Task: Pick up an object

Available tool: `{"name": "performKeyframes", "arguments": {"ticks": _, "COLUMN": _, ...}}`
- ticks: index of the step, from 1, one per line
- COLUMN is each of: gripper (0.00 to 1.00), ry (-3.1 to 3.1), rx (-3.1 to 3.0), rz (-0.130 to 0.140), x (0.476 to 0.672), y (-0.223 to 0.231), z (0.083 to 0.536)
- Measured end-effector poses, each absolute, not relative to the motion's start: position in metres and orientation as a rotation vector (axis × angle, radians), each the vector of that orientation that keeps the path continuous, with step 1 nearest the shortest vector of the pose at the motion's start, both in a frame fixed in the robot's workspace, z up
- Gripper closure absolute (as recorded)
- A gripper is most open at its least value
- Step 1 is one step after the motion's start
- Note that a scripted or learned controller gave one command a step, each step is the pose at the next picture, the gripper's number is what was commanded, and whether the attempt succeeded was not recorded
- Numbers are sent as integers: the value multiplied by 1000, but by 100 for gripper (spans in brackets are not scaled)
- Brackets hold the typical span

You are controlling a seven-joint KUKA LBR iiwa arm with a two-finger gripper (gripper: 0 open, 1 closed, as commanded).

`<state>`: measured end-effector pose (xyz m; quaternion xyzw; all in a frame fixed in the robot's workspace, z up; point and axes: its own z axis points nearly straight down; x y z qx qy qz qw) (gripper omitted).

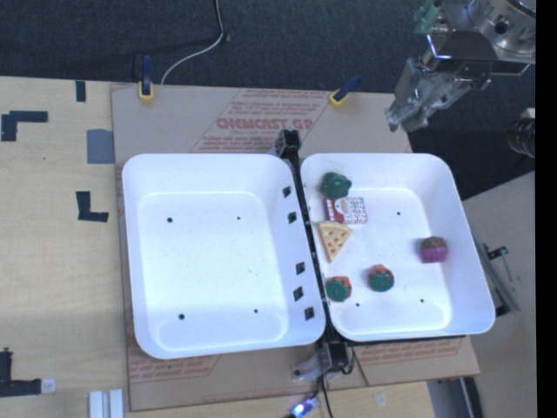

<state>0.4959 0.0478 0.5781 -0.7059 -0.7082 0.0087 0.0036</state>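
Gripper point(416, 103) hangs above the shallow white right bin's point(452, 190) far corner, its grip state beyond my telling, while the small purple toy block point(433, 249) lies unpicked inside, so I judge nothing done yet.

In the right bin point(452, 190), a dark green lump point(335, 184) lies near the divider, with a red-and-white packet point(345, 210) and a yellow wedge point(333, 239) just below it. Two green-and-red pieces point(338, 287) point(380, 278) sit nearer the front, a purple block point(433, 249) well apart at the right.
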Motion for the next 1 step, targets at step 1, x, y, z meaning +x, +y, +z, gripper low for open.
{"name": "performKeyframes", "arguments": {"ticks": 1, "gripper": 100, "ry": -2219, "rx": -2212, "rz": 32, "x": 497, "y": 48, "z": 587}}
